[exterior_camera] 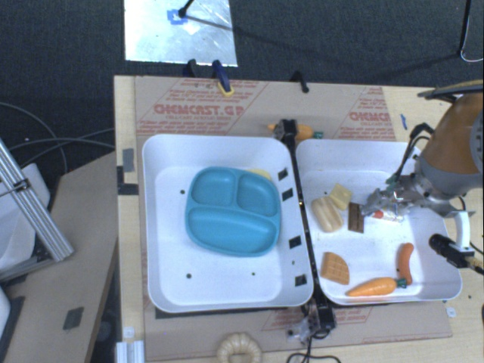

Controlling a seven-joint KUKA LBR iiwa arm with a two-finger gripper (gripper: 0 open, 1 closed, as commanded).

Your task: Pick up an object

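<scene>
My gripper (376, 204) hangs low over the middle of the right bin (435, 290), reaching in from the right. Just left of its tip stands a small brown bar (355, 218), close to it; whether they touch I cannot tell. Further left lie a pale bread roll (327, 214) and a yellowish wedge (340, 196). Nearer the front edge lie a tan cracker (335, 268), an orange carrot (372, 286) and a red sausage (405, 259). A small reddish thing shows under the gripper's tip, too blurred to name.
The left bin (166, 278) holds a blue divided plate (233, 210) with a pale yellow item (261, 174) behind it. A black clip rail (296, 225) divides the bins. A beige ring (240, 349) lies on the bench's front edge.
</scene>
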